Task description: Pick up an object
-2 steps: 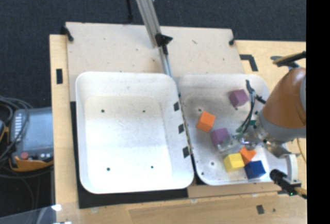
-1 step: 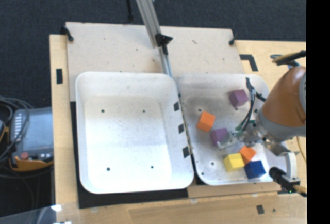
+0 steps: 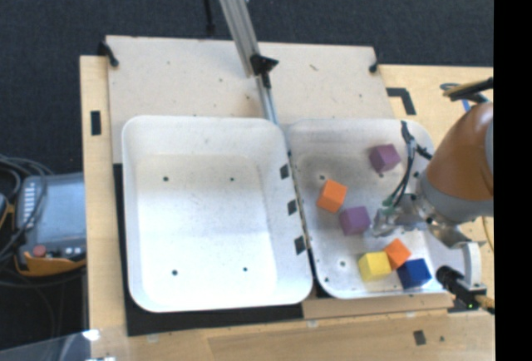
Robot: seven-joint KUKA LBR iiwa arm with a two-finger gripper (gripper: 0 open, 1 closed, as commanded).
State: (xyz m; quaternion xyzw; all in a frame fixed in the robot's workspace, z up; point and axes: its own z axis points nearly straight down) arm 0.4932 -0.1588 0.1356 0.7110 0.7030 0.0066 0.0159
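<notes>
Six small blocks lie in your right bin (image 3: 332,139): a purple block (image 3: 384,157) at the far side, an orange block (image 3: 332,195) and a second purple block (image 3: 355,220) mid-bin, then a yellow block (image 3: 374,265), a small orange block (image 3: 398,252) and a blue block (image 3: 414,273) clustered at the near edge. Your hand (image 3: 387,222) hangs just right of the middle purple block; you cannot tell its state. The left bin (image 3: 208,210) sits beside it on the counter (image 3: 96,185).

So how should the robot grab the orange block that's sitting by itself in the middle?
Probably from straight above, pinching two opposite flat sides. The orange block sits alone in the right bin, apart from the purple cube below it, so there looks to be room for fingers on each side. It's turned a little, so the gripper should twist to match.
</notes>
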